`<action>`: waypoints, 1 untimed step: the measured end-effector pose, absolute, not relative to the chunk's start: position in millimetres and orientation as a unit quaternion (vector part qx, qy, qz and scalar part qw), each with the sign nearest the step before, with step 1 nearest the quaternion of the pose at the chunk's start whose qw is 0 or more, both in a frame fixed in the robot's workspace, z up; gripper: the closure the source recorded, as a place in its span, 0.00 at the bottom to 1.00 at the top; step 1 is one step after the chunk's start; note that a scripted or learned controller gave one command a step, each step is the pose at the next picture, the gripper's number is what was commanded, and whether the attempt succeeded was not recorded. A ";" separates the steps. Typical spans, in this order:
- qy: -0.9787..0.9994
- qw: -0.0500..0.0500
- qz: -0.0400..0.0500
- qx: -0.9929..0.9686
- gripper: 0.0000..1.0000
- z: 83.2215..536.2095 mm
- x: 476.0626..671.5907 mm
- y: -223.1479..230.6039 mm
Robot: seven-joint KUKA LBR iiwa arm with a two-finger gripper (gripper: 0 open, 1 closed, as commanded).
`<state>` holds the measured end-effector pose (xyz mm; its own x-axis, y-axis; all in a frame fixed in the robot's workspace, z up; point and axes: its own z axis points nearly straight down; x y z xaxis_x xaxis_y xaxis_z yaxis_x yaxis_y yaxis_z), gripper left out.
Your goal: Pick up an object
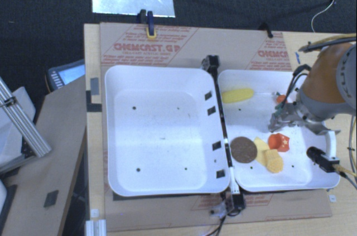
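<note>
My hand, finger state I cannot tell, hovers in the right bin at the red object's 12 o'clock, poised because it lies nearest

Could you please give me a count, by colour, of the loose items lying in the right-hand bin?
Yellow: 3, the long piece, small piece and ridged piece
Brown: 1, the disc
Red: 1, the red piece
Total: 5
</note>
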<state>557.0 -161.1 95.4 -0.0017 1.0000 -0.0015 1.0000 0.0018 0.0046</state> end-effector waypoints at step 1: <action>0.708 0.002 0.001 0.707 0.00 95.0 556.8 -161.1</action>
